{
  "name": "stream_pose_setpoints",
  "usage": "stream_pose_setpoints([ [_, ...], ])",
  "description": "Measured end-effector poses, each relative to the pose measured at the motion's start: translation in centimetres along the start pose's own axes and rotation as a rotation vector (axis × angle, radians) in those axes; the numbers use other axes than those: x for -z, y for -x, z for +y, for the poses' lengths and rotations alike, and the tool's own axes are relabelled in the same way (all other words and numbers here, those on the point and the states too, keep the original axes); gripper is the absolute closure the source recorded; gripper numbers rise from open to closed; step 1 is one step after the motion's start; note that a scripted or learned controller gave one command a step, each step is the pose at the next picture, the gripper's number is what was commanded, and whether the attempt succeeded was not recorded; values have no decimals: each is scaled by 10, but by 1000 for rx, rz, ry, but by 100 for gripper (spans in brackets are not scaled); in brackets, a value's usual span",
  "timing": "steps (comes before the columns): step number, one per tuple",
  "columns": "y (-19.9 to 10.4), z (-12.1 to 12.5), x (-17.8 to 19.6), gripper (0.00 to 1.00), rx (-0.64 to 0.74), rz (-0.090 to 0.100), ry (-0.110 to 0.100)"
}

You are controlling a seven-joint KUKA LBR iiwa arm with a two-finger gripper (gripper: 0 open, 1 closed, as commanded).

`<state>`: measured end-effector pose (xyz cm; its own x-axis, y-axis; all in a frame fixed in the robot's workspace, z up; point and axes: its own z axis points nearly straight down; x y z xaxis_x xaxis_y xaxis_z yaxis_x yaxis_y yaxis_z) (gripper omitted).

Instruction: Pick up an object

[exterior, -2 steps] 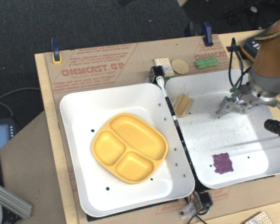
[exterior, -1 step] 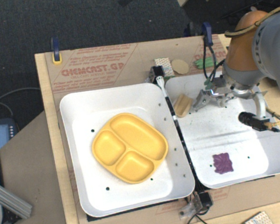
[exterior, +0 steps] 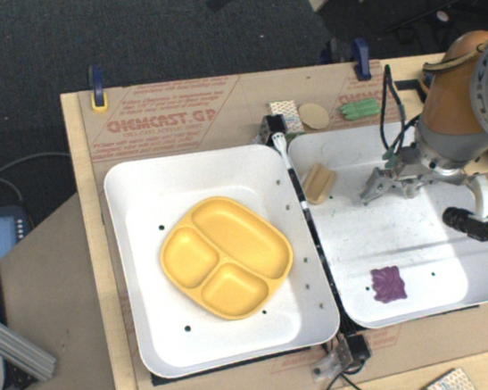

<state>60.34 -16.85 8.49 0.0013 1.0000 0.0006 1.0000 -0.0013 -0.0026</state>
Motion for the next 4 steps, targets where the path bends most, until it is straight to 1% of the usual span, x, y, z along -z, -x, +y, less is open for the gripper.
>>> stream_pose_setpoints([
  [1, 20, 30, 0, 0, 3, -4, 8],
  [2, -66, 65, 0, 0, 9, 0, 8],
  [3, 30, 48, 1, 0, -4, -5, 7],
  [4, 25, 50, 11, 100, 2, -5, 11],
])
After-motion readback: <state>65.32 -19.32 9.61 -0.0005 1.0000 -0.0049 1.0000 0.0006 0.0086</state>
